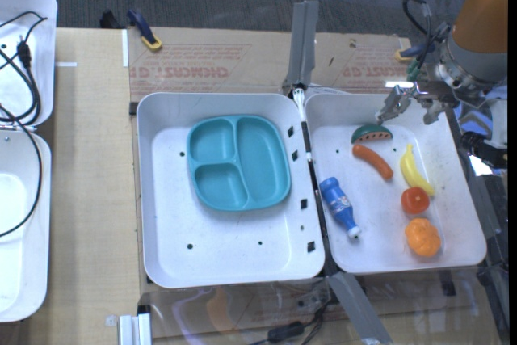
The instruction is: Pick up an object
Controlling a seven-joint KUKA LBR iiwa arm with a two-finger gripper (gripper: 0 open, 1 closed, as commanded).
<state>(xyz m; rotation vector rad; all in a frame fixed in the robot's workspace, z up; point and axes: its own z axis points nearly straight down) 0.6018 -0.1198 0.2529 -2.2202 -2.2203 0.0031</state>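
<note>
Grey tool [401, 103], fingers spread and empty, hovers over the right bin [462, 174] above a melon slice [371, 133]. Step, as judged: approach; next, descend and close on it.

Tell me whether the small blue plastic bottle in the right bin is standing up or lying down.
Lying down. The small blue plastic bottle rests on its side on the right white bin's floor, white cap pointing toward the bin's near edge.

Bench [89, 174] with 2 white bins [161, 198]
</note>
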